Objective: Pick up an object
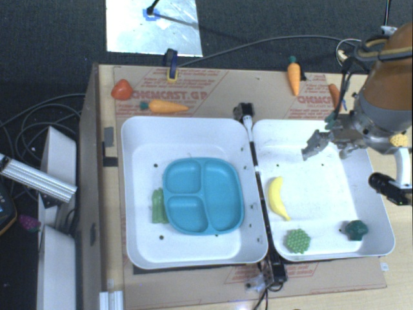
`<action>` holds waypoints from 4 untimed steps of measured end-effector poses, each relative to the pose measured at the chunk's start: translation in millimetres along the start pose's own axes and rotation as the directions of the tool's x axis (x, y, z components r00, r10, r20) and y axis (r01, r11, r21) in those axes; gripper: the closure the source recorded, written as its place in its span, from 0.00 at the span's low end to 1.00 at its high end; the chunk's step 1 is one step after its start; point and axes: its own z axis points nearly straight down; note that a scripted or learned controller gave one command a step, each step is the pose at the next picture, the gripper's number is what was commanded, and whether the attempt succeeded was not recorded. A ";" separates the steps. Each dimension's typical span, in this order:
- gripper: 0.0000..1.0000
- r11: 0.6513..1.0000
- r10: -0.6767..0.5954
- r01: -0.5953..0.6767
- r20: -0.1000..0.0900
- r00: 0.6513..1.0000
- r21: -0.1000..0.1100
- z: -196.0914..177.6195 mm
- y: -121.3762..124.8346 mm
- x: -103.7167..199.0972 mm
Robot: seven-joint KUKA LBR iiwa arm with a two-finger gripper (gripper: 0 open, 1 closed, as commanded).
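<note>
My claw above right white bin, finger state indiscernible, yellow plastic banana below-left of claw, untouched

Bench under two bins

The arm runs out of frame at three o'clock, so its upper links are cut away. The gripper is blurred and grey on grey, and its fingers can't be read. Behind the wrist, a yellow thing peeks out, mostly covered, identity unclear. The green piece at nine o'clock of the blue plate is half tucked under its rim. A carrot at twelve o'clock of the right bin is partly masked by cables. The teal lump is too small to name.
</note>
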 end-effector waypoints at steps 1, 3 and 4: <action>0.00 1.000 0.000 0.000 -0.001 1.000 0.003 103.4 27.1 8.9; 0.00 1.000 0.002 -0.002 -0.001 1.000 0.001 185.2 -30.2 7.0; 1.00 1.000 0.001 -0.001 -0.001 1.000 -0.002 174.5 -29.1 7.2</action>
